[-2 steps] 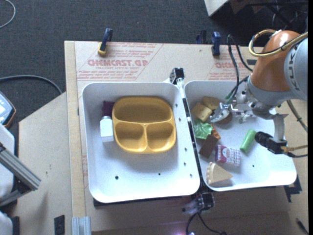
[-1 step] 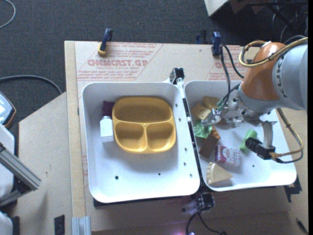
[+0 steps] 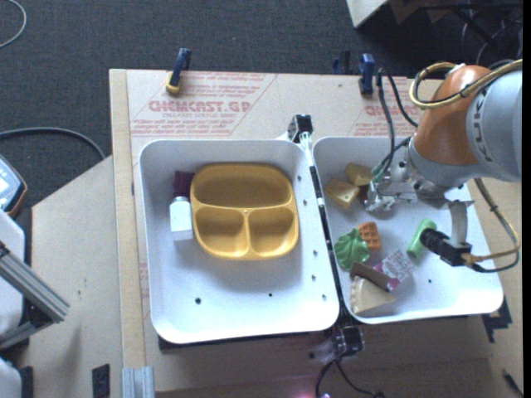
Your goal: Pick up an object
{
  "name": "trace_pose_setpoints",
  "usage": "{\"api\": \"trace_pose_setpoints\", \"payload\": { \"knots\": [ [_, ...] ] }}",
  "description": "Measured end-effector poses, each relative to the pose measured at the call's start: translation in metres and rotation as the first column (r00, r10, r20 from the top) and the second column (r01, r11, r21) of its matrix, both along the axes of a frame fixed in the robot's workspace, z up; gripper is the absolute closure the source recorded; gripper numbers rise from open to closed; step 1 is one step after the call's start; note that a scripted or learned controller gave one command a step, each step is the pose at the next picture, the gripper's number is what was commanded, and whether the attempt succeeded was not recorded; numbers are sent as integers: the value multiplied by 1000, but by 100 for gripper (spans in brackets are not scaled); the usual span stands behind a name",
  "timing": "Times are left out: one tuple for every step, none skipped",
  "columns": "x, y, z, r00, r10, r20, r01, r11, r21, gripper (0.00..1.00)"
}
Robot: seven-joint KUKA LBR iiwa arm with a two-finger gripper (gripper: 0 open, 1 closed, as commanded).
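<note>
My gripper [image 3: 382, 197] hangs low over the upper left part of the right bin [image 3: 485, 293], under the grey and orange wrist [image 3: 452, 135]. Two tan yellow chunks lie just to its left, one [image 3: 359, 174] further back and one [image 3: 341, 194] nearer the bin wall. Below it lie a green leafy toy [image 3: 352, 245] and an orange waffle piece [image 3: 370, 236]. A green cylinder [image 3: 421, 236] rests to the lower right. Nothing shows as held.
A brown bar [image 3: 369, 275], a clear packet [image 3: 397, 265] and a pale bread slice [image 3: 371, 298] lie at the right bin's front. The left bin [image 3: 158, 255] holds a yellow divided plate [image 3: 245, 210], a white bottle [image 3: 181, 218] and a purple item [image 3: 183, 181].
</note>
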State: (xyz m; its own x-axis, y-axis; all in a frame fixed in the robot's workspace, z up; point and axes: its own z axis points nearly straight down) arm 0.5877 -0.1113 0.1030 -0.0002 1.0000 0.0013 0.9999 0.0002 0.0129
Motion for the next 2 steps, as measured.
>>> {"api": "trace_pose_setpoints", "payload": {
  "knots": [
    [7,-5,46,1000,0,-6,0,1000,-4,100],
    [13,-5,110,1000,1,-3,-1,1000,-4,100]
  ]
}}
